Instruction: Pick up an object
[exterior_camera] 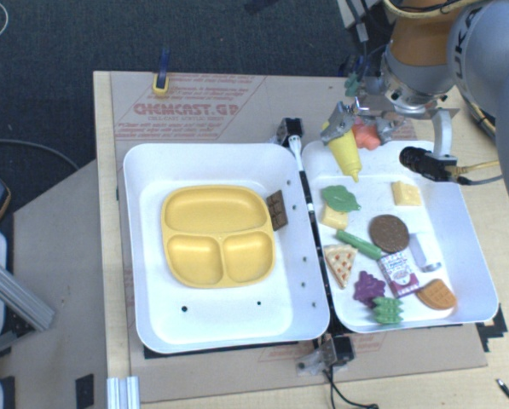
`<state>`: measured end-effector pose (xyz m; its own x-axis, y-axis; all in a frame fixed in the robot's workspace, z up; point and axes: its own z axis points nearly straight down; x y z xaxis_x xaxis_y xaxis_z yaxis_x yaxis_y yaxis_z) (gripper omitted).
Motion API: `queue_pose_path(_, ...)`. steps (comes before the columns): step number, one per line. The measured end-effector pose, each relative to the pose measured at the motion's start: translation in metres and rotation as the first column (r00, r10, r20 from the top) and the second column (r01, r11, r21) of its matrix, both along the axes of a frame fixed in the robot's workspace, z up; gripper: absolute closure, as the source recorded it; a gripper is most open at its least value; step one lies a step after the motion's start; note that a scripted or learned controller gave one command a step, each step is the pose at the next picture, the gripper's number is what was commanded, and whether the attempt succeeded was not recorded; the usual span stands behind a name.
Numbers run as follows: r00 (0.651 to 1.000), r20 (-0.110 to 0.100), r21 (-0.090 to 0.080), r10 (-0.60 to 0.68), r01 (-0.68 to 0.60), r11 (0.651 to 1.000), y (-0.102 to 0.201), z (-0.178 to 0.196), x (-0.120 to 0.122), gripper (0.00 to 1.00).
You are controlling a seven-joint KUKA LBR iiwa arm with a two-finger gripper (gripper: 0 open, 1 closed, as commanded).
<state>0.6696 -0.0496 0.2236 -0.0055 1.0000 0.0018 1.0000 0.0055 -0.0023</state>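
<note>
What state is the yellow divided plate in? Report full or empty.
Empty. The yellow divided plate in the left bin shows three bare compartments; a brown chocolate piece rests at its right rim, outside them.

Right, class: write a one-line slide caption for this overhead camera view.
Robot tool lifting a yellow bottle above the right bin of toy food; yellow tray in the left bin.

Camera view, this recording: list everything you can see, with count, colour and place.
bins: two, white, side by side on the bench
divided plate: one, yellow, left bin
chocolate piece: one, brown, by the plate's right edge
mustard bottle: one, yellow, right bin's far edge, below the hand
leaf: one, green, right bin
cheese pieces: two, pale yellow, right bin
cookie: one, brown, right bin
pizza slice: one, right bin
grapes: one bunch, purple, right bin
arm: one, grey and orange, top right
hand: one, over the right bin's far edge
</note>
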Motion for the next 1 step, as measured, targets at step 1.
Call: queue_pose_path(1, 1.000, 0.000, 0.000, 0.000, 0.000, 1.000, 0.0591, 0.0096, -0.0106, 1.00)
